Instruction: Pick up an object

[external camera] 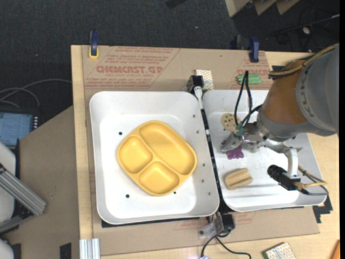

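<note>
In the right bin (262, 197), my gripper (233, 142) hangs low near the left wall, reaching in from the right. A small purple object (235, 154) lies just below the gripper tip, touching or nearly touching it. Just above the gripper, a round speckled cookie (228, 121) rests near the bin's far left corner. Nearer the front is a tan bread-like roll (237, 178), apart from the gripper. I see nothing lifted.
The left bin (103, 144) holds a yellow divided plate (156, 156) with three compartments. The arm's grey and orange body (302, 101) covers the right bin's far right part. Cables run down to the wrist. A cardboard sheet (135, 66) lies under both bins.
</note>
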`<move>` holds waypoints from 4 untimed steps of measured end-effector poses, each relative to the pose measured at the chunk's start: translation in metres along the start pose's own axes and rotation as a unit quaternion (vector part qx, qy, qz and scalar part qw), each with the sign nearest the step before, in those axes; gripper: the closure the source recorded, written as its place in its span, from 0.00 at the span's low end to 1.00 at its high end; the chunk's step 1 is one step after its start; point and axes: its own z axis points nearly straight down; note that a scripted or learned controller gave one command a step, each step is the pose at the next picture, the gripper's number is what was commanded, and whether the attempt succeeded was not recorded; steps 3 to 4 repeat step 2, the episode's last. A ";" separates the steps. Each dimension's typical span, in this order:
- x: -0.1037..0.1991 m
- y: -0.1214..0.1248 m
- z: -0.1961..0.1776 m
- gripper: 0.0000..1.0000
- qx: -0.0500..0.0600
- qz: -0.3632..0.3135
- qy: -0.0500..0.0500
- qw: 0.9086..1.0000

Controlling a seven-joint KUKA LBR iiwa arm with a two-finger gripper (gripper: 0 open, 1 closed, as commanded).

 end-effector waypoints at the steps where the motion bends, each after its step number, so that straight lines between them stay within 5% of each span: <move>1: 0.000 0.001 -0.011 1.00 -0.002 0.001 -0.001 1.000; 2: 0.064 -0.005 -0.106 1.00 -0.006 -0.004 0.000 1.000; 4: 0.064 -0.005 -0.106 1.00 -0.006 -0.004 0.000 1.000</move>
